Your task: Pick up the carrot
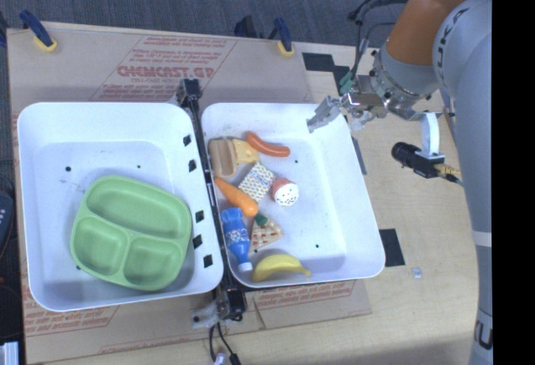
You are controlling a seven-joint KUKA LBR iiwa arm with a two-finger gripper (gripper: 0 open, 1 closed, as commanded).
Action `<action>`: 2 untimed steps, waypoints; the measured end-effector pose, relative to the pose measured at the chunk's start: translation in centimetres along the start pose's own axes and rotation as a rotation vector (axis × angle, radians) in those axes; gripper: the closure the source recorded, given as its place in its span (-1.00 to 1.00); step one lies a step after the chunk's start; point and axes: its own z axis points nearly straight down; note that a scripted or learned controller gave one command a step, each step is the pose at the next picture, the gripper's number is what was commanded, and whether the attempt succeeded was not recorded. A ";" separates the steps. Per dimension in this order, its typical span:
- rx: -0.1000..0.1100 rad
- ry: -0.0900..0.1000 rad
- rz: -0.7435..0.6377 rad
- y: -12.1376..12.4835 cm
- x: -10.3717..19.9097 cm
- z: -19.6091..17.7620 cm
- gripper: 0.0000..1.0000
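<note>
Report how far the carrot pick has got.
Nothing looks done: the carrot lies in the right bin among the other toy food, near its left wall. In hand: the pincer hovers over that bin's upper right corner, holding nothing. Left: move across, descend, grasp, lift.

camera: fixed overhead | slanted down | frames both bins (pixel 276 117) | arm (pixel 443 21) enters right

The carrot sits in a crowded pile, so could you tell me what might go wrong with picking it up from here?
The carrot touches the checkered block and the blue bottle, so the gripper could catch a neighbour instead. It also lies near the right bin wall, which may block the approach.
</note>
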 end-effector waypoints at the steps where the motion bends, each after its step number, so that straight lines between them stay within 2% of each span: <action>1: 0.002 0.002 0.192 -3.9 4.1 10.7 -1.00; 2: -0.011 -0.001 0.076 -4.4 9.8 13.6 -1.00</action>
